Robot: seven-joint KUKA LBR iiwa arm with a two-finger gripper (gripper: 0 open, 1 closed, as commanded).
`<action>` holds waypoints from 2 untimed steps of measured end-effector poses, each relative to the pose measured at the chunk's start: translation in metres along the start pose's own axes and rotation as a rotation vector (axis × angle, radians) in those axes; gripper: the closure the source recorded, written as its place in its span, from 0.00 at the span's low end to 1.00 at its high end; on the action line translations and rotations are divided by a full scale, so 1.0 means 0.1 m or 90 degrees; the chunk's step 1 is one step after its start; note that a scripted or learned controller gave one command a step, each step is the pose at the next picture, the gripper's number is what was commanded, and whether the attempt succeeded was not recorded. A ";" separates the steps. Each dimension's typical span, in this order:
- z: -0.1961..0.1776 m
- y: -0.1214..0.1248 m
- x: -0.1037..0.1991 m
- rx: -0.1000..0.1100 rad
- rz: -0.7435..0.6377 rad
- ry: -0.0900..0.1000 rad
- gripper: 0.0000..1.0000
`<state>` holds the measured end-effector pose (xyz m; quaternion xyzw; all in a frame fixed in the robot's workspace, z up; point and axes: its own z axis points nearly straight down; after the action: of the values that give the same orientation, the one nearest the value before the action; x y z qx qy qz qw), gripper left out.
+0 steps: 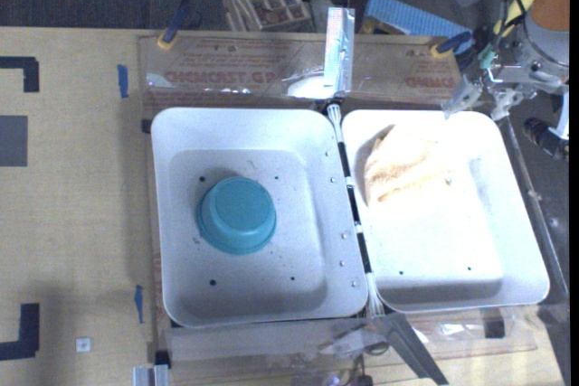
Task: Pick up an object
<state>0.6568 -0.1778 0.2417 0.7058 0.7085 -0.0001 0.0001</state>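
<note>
- A blue bowl (237,214) sits upside down in the left bin (181,140), left of its middle.
- A tan cloth (403,165) lies in the right bin (507,267), near its upper left corner.
- The gripper (482,93) hangs above the right bin's far right corner, well apart from the bowl, holding nothing; its spread I cannot tell.
</note>
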 end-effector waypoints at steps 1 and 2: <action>0.81 0.02 0.78 0.000 -0.134 0.000 0.00; 1.51 -0.10 0.82 -0.008 -0.176 -0.002 0.00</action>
<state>0.6461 -0.0964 0.0907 0.6015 0.7988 0.0033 0.0057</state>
